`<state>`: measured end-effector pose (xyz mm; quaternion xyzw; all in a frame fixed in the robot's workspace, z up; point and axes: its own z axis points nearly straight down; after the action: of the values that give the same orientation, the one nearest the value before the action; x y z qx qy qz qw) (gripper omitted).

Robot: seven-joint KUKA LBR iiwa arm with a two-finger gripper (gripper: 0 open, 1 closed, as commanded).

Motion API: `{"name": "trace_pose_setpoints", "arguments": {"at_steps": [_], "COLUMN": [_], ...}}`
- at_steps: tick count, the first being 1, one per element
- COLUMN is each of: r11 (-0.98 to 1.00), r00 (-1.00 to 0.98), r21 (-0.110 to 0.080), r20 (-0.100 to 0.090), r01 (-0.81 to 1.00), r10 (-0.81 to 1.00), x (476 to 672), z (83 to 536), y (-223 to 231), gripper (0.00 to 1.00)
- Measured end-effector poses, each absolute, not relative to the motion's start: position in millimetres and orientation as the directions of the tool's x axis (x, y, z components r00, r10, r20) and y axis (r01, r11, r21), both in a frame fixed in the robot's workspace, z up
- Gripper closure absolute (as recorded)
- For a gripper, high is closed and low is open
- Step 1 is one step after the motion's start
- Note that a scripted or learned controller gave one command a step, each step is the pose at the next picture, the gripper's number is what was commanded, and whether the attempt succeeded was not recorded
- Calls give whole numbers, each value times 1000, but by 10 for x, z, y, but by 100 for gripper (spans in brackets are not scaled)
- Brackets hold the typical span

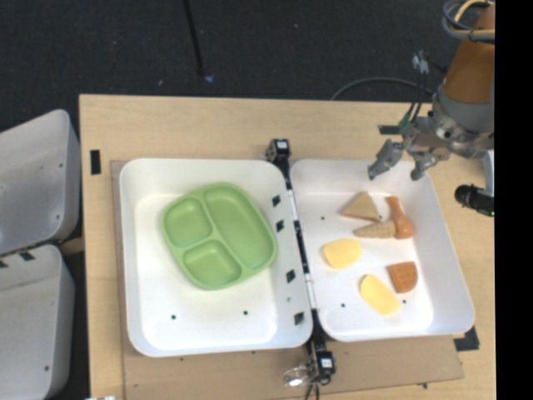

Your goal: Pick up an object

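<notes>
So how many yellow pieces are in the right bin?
2. One yellow piece lies mid-bin, below the tan wedge; the other yellow piece sits nearer the front, beside the brown block.

Dark floor — white chairs at left

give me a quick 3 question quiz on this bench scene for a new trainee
1. True or false: the green divided plate lies in the same bin as the food pieces.
2. Which piece touches the orange drumstick-shaped piece? A) the tan cone-shaped piece B) the brown square piece C) the green plate
3. Fill in: the gripper hangs open over the ____ edge of the right bin, holding nothing.

Key
1. False: the plate is in the left bin.
2. A
3. Far
</notes>
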<state>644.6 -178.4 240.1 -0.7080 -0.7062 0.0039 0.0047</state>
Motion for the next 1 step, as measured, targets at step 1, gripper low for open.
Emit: {"name": "trace_pose_setpoints", "arguments": {"at_steps": [1], "r11": [0], "r00": [0], "r21": [2], "r20": [-1], "r01": [1000], "r10": [1000], "x": [6470], "z": [2491], "y": [-1778], "gripper": [0]}}
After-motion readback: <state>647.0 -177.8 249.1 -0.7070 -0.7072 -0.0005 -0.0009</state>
